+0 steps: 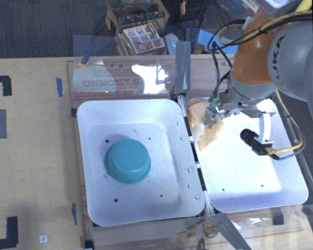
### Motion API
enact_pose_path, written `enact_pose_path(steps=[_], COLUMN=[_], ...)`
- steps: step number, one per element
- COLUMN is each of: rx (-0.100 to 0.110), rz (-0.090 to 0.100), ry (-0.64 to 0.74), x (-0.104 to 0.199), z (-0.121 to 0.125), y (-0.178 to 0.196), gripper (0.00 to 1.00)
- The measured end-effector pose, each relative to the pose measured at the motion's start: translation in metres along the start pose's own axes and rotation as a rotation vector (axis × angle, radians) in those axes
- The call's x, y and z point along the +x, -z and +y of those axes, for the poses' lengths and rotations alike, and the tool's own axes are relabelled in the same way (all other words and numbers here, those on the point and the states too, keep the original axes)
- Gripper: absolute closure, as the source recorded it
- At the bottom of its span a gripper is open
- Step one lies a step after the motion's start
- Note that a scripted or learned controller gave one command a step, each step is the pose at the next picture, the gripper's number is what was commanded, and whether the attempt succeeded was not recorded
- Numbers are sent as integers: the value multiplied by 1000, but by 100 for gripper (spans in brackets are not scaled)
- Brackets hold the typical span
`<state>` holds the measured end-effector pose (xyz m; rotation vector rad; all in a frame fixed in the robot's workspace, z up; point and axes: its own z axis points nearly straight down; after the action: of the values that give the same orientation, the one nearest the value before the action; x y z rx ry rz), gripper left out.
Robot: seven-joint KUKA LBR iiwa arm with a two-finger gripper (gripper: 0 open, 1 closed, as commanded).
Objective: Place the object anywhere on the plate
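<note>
Pale wooden bench (29, 169) across the left of the frame. Dark grey carpet (43, 26) along the top, with cluttered cardboard boxes (139, 32) at upper centre.

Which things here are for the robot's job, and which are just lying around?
For the job:
- tan object, in the right bin
- teal plate, in the left bin
- tool, over the tan object

Just lying around:
- colourful box behind the bench
- blue tape

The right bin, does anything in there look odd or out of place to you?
One thing does: a pale tan object sits jammed into the right bin's upper-left corner, against the wall by the divider, right under the tool. The teal plate lies in the left bin, so the object is nowhere near it.
</note>
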<state>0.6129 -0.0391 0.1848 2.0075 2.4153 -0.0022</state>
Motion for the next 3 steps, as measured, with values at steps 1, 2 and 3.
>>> enact_pose_path(steps=[1,2,3], rx=[-3,-1,-6], rz=[0,1,-1], ry=[1,402,802], x=[0,46,93], z=[1,15,19], y=[40,33,47], gripper=[100,100,100])
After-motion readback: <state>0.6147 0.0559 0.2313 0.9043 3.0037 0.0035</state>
